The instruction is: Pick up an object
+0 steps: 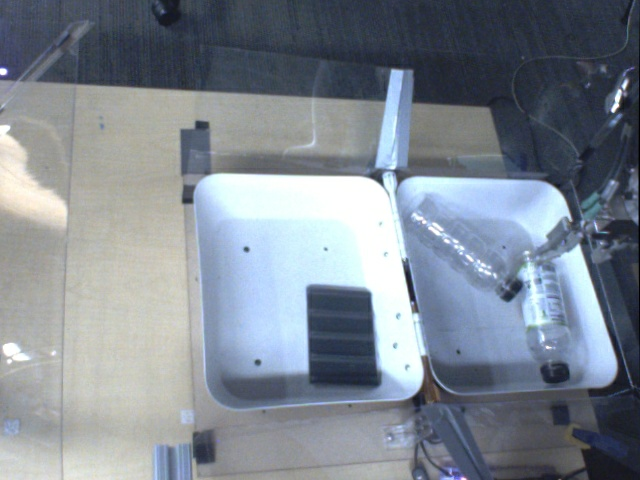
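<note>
Wooden bench (120, 298) — labelled bottle's (546, 308) print too small to read.

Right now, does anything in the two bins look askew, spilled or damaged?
Nothing looks spilled or broken. Two clear plastic bottles lie on their sides in the right bin, angled differently. The black ridged block lies flat in the left bin.
</note>
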